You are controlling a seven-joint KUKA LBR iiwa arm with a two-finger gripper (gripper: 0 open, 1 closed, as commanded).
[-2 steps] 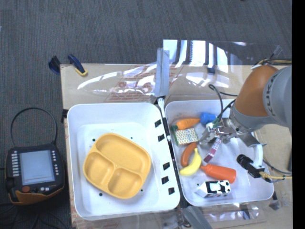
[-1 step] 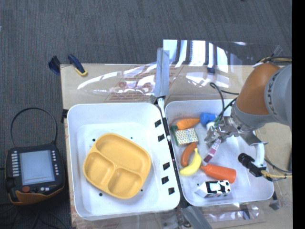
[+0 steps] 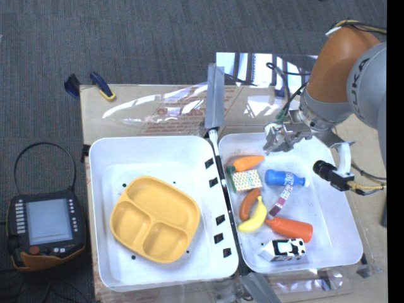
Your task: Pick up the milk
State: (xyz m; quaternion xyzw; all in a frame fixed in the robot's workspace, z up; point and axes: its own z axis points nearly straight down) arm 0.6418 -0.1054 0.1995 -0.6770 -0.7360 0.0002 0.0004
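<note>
- I am seeing the milk (image 3: 283,249) lying on its side near the front edge of the right bin (image 3: 344,232), long axis running left-right.
- Bare bin floor is lying to its right.
- A red bottle (image 3: 290,227) is sitting just behind it, with a banana (image 3: 254,217) beside that.
- The gripper (image 3: 279,137) is hovering over the bin's far edge, well apart; its state I cannot tell.

Two shallow white bins are set side by side on the bench (image 3: 158,109): the left bin (image 3: 101,169) and the right bin (image 3: 334,232). A sheet of clear plastic (image 3: 164,106) is spread behind them.
</note>
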